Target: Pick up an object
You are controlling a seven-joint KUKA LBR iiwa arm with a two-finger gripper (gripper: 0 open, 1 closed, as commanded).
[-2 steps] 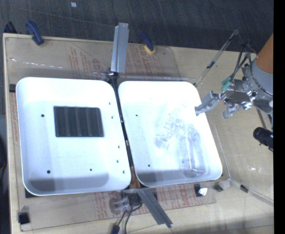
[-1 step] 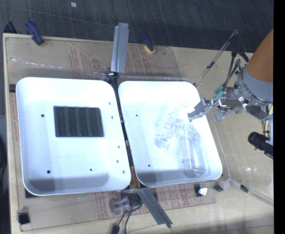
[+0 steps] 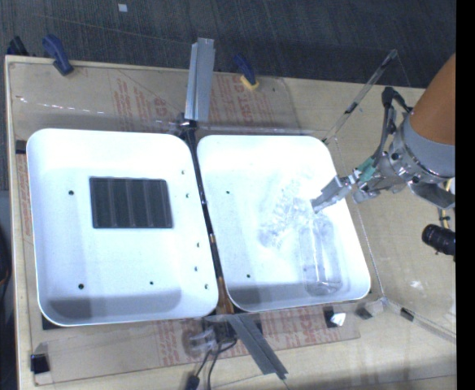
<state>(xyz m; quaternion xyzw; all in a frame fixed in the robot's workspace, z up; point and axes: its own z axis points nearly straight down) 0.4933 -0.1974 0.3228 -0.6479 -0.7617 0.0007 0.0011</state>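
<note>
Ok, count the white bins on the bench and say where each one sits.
2. The left bin holds a dark ridged block. The right bin sits beside it, with clear plastic items inside and the gripper over its right edge.

Two white bins [image 3: 38, 218] on the bench [image 3: 99, 92], blue clamps [image 3: 57, 54] along its far edge
</note>
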